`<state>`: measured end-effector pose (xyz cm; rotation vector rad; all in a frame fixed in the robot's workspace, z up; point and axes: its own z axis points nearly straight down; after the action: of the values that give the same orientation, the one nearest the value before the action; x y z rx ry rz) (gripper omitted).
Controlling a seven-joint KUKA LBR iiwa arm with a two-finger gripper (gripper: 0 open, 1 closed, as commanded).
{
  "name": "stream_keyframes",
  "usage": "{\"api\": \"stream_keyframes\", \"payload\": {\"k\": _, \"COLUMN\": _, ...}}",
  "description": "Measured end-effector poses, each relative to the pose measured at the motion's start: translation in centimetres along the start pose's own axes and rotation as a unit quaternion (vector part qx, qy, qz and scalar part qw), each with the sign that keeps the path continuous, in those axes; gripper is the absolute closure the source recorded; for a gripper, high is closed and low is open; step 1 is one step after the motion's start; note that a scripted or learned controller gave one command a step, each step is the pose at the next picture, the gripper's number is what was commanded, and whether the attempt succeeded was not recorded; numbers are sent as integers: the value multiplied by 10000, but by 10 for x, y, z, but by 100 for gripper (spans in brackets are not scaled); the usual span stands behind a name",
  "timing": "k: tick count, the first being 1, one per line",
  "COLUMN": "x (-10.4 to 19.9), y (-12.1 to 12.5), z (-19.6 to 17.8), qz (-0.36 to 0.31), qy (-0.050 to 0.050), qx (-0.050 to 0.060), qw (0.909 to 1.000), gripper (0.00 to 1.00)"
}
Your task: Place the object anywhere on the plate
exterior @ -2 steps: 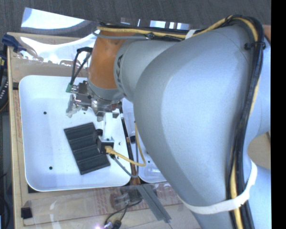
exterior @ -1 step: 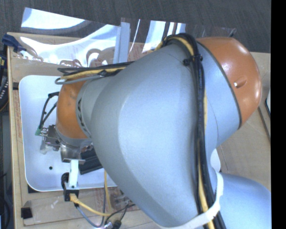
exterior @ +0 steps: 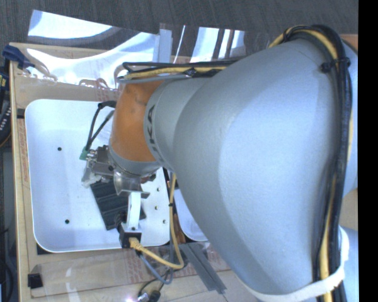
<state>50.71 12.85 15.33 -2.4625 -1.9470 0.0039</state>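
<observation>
Plate (exterior: 190, 226): white, only a curved sliver of rim visible beside the left bin's right wall; the rest is hidden. The object cannot be made out.

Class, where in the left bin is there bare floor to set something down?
The left bin has bare white floor along its left wall and top edge. It is crowded at the right, where the gripper and orange band hang.

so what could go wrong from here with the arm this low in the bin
1. The arm blocks most of the camera's view, including nearly all of the right bin, so the object and plate can't be checked.
2. The hand sits low in the left bin near its front wall, so a sideways move might scrape it.
</observation>
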Motion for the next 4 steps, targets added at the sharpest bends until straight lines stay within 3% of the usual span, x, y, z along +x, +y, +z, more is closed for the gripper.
{"api": "stream_keyframes", "payload": {"k": 1, "x": 63, "y": -49, "z": 63, "qz": 515, "qy": -16, "qx": 15, "qw": 9987, "gripper": 0}}
{"api": "stream_keyframes", "payload": {"k": 2, "x": 79, "y": -52, "z": 48, "qz": 680, "qy": -20, "qx": 8, "qw": 9977, "gripper": 0}}
{"api": "stream_keyframes", "payload": {"k": 3, "x": 60, "y": -47, "z": -42, "qz": 873, "qy": 3, "qx": 5, "qw": 9962, "gripper": 0}}
{"api": "stream_keyframes", "payload": {"k": 4, "x": 25, "y": -24, "z": -38, "qz": 852, "qy": 2, "qx": 22, "qw": 9964, "gripper": 0}}
